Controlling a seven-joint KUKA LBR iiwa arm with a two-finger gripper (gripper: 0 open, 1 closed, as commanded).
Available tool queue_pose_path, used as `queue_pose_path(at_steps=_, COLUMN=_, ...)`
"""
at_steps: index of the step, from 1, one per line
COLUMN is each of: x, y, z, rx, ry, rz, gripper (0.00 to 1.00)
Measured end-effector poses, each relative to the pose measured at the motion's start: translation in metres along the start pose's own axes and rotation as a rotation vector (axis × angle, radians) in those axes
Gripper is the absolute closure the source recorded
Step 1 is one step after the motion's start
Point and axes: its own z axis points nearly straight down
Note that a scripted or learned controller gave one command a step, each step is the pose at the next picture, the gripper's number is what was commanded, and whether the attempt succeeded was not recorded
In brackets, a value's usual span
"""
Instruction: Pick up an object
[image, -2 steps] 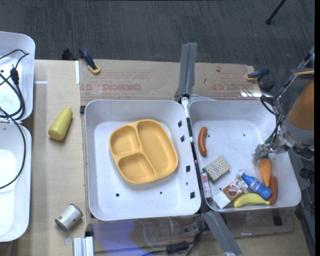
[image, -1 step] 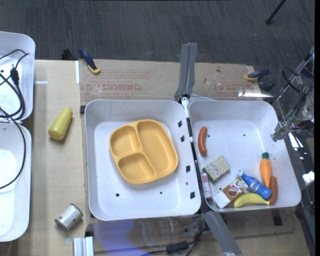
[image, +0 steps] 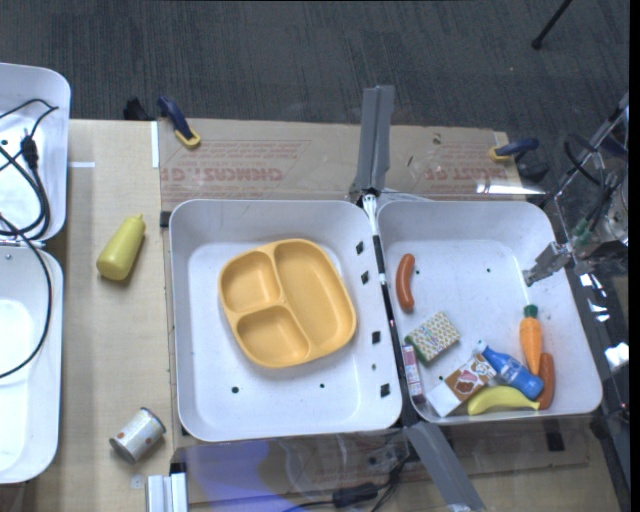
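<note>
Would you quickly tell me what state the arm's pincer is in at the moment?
Pincer: cannot be told; it sits at the right bin's right edge, above the carrot, with nothing visibly held.

Yellow plate (image: 287, 302) in left bin (image: 195, 330)

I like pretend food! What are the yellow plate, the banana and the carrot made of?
The yellow plate looks like smooth matte plastic: one even colour, moulded into three rounded sections. The banana and carrot are probably plastic toys too, since their colours are flat and bright with a slight sheen, though they are too small here to be sure.
</note>
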Motion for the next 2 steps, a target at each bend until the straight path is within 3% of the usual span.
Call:
queue_pose_path(at_steps=1, x=0.012, y=-0.058, z=0.089, rx=0.003, ry=0.007, rz=0.040, gripper=0.00)
queue_pose_path(at_steps=2, x=0.025, y=-0.071, z=0.123, rx=0.001, ry=0.008, rz=0.065, gripper=0.00)
